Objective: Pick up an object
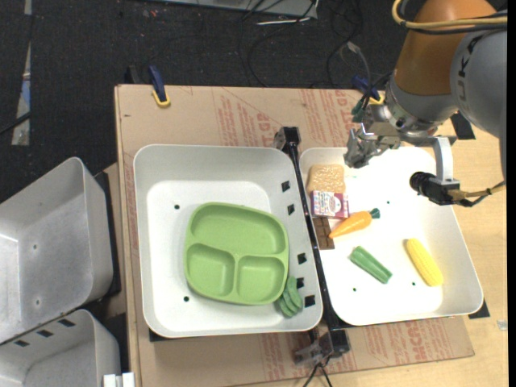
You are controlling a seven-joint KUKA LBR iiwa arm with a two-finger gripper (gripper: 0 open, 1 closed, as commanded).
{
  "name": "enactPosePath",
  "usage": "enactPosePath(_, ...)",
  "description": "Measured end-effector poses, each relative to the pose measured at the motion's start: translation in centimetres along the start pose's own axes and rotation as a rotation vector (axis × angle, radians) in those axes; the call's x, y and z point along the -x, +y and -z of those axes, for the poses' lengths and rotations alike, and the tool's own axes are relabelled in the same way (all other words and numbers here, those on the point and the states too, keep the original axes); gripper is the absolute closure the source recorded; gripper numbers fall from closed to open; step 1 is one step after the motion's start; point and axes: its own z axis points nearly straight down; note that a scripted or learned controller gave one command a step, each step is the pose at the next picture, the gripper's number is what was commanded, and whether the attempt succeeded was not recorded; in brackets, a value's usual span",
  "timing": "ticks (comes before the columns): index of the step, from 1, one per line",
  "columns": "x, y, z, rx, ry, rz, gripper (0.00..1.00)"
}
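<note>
Gripper: the gripper [360,153] hangs over the right bin's [451,303] far-left corner, holding nothing; whether it is released or clenched cannot be told.
Nearest object: a small box [327,192], tan above and pink-and-white below, lies just at 7 o'clock from the gripper, against the bin's left wall.
Handling: probably light, stiff, flat-sided (likely the easiest grasp); best taken across its short sides.
Obstruction: the wall crowds its left side; a carrot [352,223] lies near its lower right corner.
Other candidates: a green pod [370,264] at 6 o'clock and a corn cob [423,262] at 5 o'clock, both apart, likely smooth and rounded.
Left bin: a green divided plate [235,253] lies in the left bin [153,216].
</note>
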Motion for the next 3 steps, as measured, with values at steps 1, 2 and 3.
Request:
enactPosePath(1, -4.6, 0.2, 0.2, 0.000, 0.000, -0.001, 1.00)
enactPosePath(2, -9.6, -0.1, 0.6, -0.001, 0.000, 0.000, 1.00)
enactPosePath(3, -15.3, -0.2, -1.2, -0.004, 0.000, -0.001, 1.00)
